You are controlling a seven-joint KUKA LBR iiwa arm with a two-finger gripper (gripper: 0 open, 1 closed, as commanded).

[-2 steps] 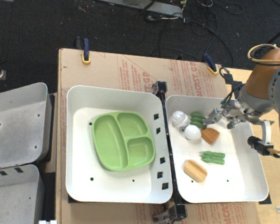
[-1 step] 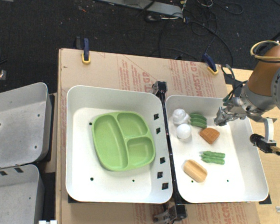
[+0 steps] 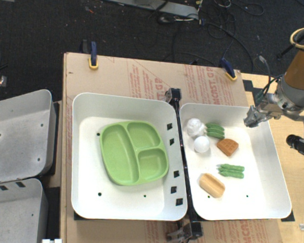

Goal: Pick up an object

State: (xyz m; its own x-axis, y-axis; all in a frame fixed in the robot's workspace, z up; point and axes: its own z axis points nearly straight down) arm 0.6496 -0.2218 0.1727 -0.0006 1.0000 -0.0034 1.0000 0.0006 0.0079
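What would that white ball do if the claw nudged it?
The white ball looks round and smooth, so it would probably roll. It lies close beside the white lump, which might stop it rolling that way.

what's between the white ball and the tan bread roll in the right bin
Bare white bin floor separates the white ball from the bread roll, in the camera view.

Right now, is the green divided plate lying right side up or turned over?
Right side up. The green plate lies flat in the left bin, and its three hollow compartments face upward.
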